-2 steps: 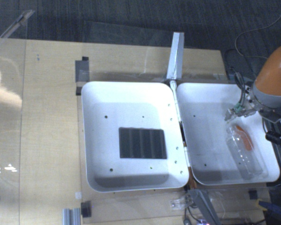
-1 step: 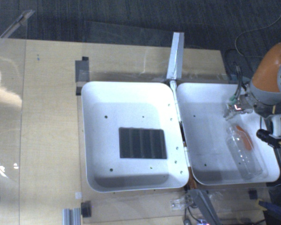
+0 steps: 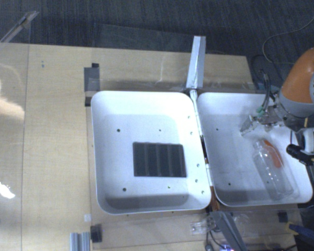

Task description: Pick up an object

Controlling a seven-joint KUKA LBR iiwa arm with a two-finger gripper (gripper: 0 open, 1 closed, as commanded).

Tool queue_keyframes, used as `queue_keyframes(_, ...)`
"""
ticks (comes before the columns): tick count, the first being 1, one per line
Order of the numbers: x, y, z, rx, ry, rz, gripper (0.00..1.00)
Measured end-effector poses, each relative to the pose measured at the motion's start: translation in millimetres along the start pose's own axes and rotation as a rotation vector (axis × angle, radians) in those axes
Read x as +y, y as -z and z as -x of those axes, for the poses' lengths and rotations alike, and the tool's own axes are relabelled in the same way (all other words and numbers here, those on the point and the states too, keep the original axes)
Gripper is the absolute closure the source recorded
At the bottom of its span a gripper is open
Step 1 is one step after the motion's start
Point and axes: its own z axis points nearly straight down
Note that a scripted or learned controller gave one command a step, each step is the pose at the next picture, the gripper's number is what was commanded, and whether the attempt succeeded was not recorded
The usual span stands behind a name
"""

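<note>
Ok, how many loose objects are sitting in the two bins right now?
2 that I can make out: a dark ribbed rectangular block in the left bin, and a clear plastic bottle in the right bin. The arm could hide something.

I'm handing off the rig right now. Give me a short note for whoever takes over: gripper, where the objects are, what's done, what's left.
Gripper: over the right bin, upper part; whether it is open or shut can't be read.
Clear plastic bottle lies in the right bin, just below the gripper.
Dark ribbed block lies flat in the middle of the left bin.
Done: nothing visibly picked.
Left: grasp and lift an object.
</note>
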Motion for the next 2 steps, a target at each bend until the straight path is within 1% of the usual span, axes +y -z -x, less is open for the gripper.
queue_keyframes(1,-63,2,-5,-0.001,0.104,0.002,0.0)
queue_keyframes(2,-58,15,-6,-0.006,0.107,0.015,1.0)
